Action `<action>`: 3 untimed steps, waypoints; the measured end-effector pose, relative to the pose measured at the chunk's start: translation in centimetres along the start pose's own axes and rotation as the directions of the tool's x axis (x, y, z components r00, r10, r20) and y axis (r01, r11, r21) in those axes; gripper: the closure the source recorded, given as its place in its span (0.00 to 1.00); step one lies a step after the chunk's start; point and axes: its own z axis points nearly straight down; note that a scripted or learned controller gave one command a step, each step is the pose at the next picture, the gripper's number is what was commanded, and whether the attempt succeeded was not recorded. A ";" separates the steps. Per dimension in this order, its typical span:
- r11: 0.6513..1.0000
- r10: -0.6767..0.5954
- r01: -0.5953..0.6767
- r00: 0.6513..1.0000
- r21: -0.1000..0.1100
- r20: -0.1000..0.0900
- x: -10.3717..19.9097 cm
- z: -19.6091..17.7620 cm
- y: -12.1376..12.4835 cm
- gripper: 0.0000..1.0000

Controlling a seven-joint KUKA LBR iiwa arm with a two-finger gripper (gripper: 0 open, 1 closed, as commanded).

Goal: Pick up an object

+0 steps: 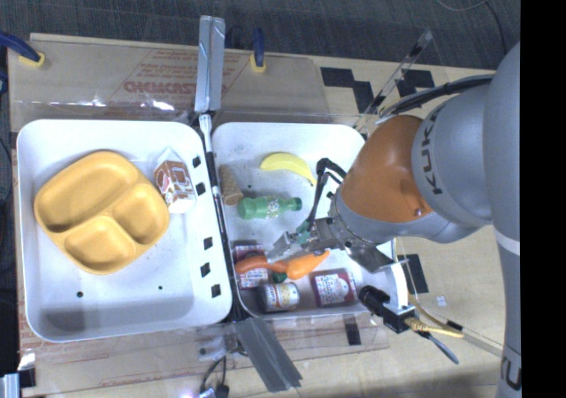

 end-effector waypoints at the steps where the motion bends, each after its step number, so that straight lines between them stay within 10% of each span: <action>1: 0.908 -0.419 0.419 0.908 -0.003 0.004 -3.1 4.2 -0.3 0.00; 2: 0.985 -0.171 0.171 0.985 -0.005 0.009 -1.5 4.1 2.5 0.00; 3: 0.968 -0.252 0.252 0.968 -0.004 0.004 -4.4 2.7 9.0 0.00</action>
